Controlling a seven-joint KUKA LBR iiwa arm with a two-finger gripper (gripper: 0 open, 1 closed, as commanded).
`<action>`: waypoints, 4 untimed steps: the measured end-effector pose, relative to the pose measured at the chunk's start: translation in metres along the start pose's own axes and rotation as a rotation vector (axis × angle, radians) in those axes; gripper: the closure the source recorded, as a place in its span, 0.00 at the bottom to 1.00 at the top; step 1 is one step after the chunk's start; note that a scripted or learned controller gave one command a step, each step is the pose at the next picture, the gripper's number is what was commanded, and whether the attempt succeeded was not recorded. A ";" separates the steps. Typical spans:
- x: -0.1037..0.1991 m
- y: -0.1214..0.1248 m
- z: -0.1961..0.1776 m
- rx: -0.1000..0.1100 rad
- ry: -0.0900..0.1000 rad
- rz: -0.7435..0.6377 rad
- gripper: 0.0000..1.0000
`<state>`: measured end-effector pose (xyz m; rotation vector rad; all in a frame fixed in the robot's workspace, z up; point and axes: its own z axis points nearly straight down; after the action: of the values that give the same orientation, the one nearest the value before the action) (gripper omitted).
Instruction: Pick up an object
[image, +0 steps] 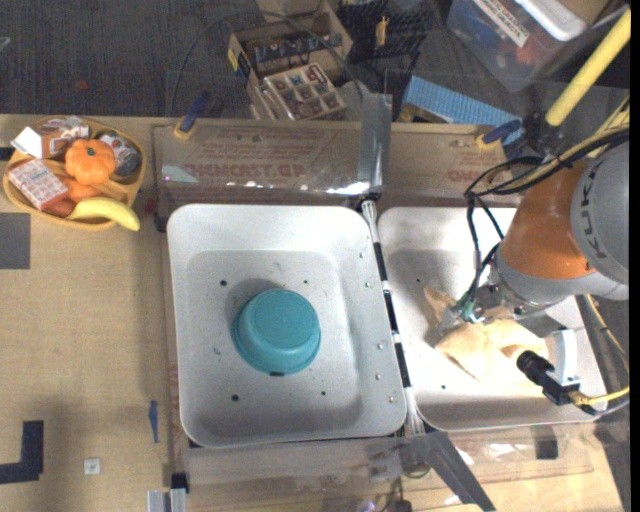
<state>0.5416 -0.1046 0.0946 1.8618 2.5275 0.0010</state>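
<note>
A teal bowl (278, 331) lies upside down in the middle of the left bin (200, 250). In the right bin (420, 245) lies a pale tan, flat, crumpled thing (480, 347), like a cloth or a piece of bread. My gripper (463, 313) is down in the right bin, right at the upper left part of that tan thing, under the grey arm with its orange band (545, 240). The wrist hides how the fingertips stand.
A basket (20, 185) with a small pumpkin (90, 160), a banana (105, 211) and small boxes sits at the bench's far left. Cardboard walls (260, 150) stand behind both bins. Boxes and clutter lie beyond the bench.
</note>
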 end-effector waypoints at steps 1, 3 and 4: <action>0.000 0.000 0.000 0.000 0.000 0.000 0.00; -0.003 0.000 -0.010 -0.003 -0.003 0.004 0.00; -0.005 -0.001 -0.020 -0.005 -0.005 0.008 1.00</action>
<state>0.5422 -0.1093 0.1146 1.8670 2.5144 0.0029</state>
